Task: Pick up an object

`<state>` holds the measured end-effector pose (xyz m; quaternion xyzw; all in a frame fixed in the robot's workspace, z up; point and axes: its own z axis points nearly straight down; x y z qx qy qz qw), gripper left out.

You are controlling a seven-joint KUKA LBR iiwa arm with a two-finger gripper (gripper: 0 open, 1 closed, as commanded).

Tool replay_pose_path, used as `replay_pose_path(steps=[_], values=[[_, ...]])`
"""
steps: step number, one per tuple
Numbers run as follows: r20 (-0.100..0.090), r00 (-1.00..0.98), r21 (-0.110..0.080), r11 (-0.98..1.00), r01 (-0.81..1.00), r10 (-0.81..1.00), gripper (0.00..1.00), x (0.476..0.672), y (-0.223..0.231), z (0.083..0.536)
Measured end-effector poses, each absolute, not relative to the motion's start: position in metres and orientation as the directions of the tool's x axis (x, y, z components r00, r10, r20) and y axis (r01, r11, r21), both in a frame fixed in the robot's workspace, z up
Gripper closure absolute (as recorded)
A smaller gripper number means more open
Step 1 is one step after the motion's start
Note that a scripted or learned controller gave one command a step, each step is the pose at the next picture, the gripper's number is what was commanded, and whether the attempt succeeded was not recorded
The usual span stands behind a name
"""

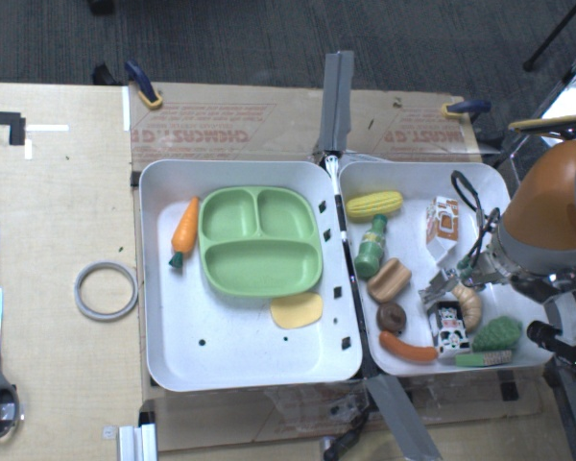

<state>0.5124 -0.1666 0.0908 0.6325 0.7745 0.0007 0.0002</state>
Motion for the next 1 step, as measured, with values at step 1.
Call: replay_pose_path(steps=[1], values=[[0.002, -0.186, -0.002, 0.186, 0.983, 0.983, 0.0, 0.4777, -0.1608, 0.0897]])
